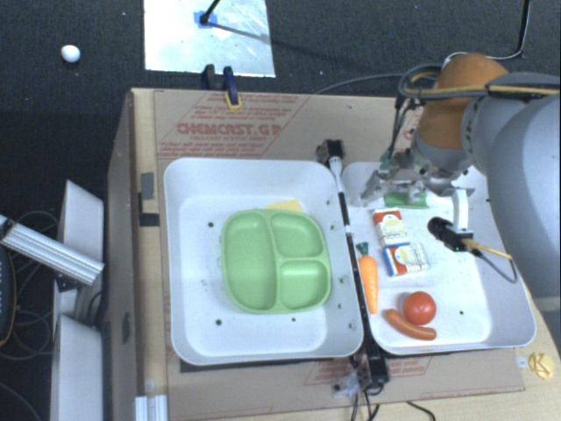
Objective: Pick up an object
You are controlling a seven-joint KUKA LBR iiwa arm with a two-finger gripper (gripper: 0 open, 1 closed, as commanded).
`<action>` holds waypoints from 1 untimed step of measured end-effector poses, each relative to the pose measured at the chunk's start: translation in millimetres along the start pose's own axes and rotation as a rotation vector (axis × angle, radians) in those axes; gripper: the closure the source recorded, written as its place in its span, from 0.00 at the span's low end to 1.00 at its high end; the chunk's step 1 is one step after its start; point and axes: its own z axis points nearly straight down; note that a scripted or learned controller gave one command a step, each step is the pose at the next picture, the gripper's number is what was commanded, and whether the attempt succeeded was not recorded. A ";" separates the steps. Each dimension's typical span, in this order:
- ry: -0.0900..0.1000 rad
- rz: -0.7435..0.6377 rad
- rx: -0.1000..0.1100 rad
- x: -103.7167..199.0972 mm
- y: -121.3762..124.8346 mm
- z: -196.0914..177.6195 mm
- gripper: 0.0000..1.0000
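My gripper (396, 182) hangs low over the back part of the right bin (508, 318). A green object (414, 202) peeks out just under it, mostly hidden. Right in front of the gripper lies a red and white carton (389, 226), and beside that a small blue and yellow box (407, 258). An orange carrot (369, 282) lies along the bin's left wall. A red tomato (420, 306) and a reddish sausage (409, 324) rest near the front.
The left bin (197, 235) holds a green divided plate (275, 261) with a yellow piece (284, 206) showing behind it. The grey arm (517, 156) covers the right bin's back right corner. A ridge (349, 244) separates the two bins.
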 end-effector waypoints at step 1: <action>-0.001 -0.002 -0.005 -0.2 1.8 -12.4 1.00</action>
